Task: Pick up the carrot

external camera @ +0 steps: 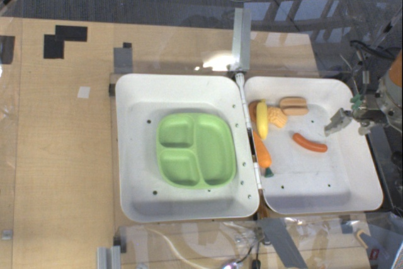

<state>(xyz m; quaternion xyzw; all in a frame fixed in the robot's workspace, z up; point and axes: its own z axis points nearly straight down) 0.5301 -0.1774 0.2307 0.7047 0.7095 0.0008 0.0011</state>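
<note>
Carrot found lying along left wall of right bin, beside banana; gripper noted at bin's right edge, holding nothing, opening not discernible; sausage between them

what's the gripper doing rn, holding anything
Gripper: at the right bin's right edge, over bare floor, holding nothing. The carrot lies by the left wall, apart from it.

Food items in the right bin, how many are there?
5, all toward its left side: carrot along the left wall, banana above it, a yellow piece, hot dog bun, sausage. More may hide beneath.
</note>
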